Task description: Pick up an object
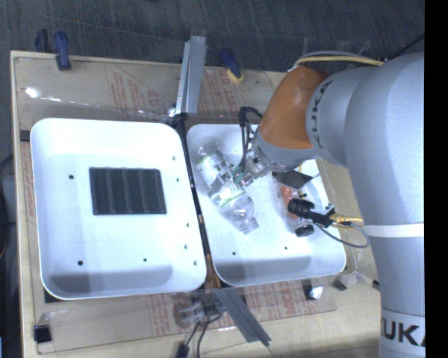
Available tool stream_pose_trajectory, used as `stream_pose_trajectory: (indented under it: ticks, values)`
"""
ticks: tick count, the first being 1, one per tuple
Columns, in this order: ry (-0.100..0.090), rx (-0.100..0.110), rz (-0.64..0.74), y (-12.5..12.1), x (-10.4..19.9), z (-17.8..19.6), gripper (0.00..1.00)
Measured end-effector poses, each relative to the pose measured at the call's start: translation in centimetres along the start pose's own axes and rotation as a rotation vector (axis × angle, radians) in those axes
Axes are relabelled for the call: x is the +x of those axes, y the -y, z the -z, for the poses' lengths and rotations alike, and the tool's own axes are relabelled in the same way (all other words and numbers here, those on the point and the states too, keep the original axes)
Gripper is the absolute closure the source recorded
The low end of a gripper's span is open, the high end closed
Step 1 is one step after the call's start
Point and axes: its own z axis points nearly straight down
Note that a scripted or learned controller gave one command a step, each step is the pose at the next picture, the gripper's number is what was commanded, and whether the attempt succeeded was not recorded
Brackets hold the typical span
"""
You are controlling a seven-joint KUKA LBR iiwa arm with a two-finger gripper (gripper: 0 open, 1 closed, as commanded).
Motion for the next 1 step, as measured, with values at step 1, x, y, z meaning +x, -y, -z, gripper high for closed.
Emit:
stream_pose_trajectory:
  ticks: [1]
  values:
    - [0.005, 0.010, -0.063, -6.61, 0.73, 9.22, 1.00]
